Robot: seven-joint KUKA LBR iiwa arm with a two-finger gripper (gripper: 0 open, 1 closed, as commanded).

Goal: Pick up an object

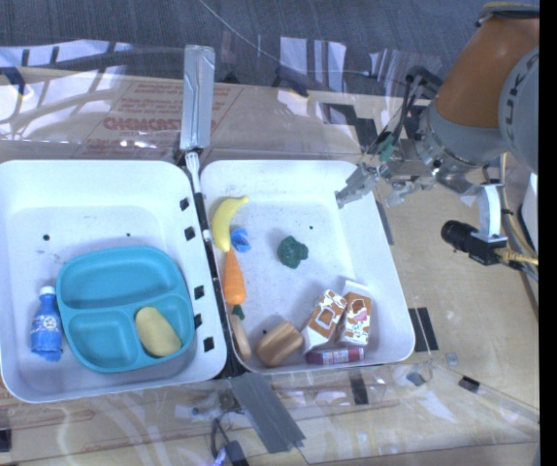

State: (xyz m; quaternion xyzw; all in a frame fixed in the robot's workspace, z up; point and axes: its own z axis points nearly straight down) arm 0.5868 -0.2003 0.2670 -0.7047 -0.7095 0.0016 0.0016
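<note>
Entry, one arm [492, 76] at the table [453, 289], two bins. Hand [366, 184]: hangs at the far right rim of the right bin [376, 260], above the rim rather than down among the contents; nothing between its tips; whether they stand apart or together cannot be told at this size. Right bin, all items below and left of the hand: green lump [293, 251], nearest, lying alone on bare floor; banana [224, 217] against the divider wall, a small blue piece [241, 240] touching it; carrot [233, 280] just under those; wooden block [279, 343] and two printed boxes [343, 317] in the near corner, the boxes side by side and touching, with a flat red packet [335, 355] against the near wall. Left bin [16, 192], well away from the hand: teal tray [114, 304] holding a yellow lump [158, 330], blue bottle [47, 324] beside the tray. Step, judged: approach, no item yet chosen by contact. Handling note: the green lump looks the best candidate, being closest and free on every side; descend straight over its middle with the tips spread wider than it, close only once low enough to straddle it. Avoid the corner cluster and the wall-hugging banana, where a tip would likely strike a neighbour or the wall.
</note>
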